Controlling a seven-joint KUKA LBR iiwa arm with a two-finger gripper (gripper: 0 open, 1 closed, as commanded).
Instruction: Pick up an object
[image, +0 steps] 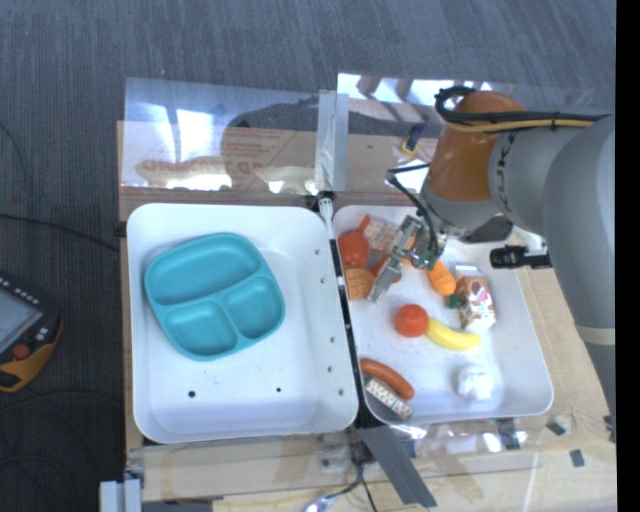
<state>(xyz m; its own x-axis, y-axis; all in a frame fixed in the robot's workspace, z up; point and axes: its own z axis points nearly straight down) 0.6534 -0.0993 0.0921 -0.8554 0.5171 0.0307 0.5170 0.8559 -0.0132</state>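
Observation:
My gripper (388, 274) reaches down into the right bin (520, 350), its fingers spread a little over the bin's upper left part. It hangs just right of a red-orange item (353, 247) and an orange waffle-like piece (358, 281). Nothing sits between the fingers. A small carrot (443, 277) lies right of the gripper. Below it are a red tomato (411, 320) and a yellow banana (453, 337). A hot dog (387, 378), a white lump (474, 379) and a red-white packet (476, 301) lie further off.
The left bin (300, 380) holds a blue divided plate (213, 292). A raised divider (343, 310) separates the two bins. Clear plastic walls stand behind both bins. The grey arm with its orange band (465, 160) crosses the top right.

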